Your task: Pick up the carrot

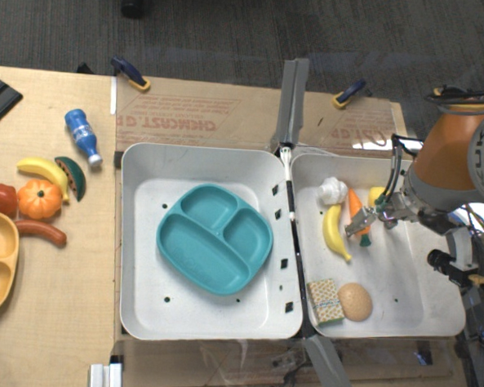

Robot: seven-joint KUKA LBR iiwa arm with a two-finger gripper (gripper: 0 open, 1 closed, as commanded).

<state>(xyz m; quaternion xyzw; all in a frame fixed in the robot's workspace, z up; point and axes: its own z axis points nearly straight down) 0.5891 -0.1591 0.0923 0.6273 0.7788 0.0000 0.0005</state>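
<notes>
Gripper (359,228) at the end of the grey arm (439,172) hangs over the right bin (415,310); we cannot tell from this view how its jaws stand. Directly beside its tip we see the carrot (355,205), lying in the bin between the banana (334,230) and the gripper. Farther out we note a white crumpled object (333,189), a sponge (325,300), a brown egg-shaped item (355,302), and a teal divided plate (215,238) in the left bin (140,248).

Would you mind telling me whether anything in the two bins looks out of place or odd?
Nothing stands out. The teal plate lies flat in the left bin; the carrot and banana lie beside the claw in the right bin.
</notes>
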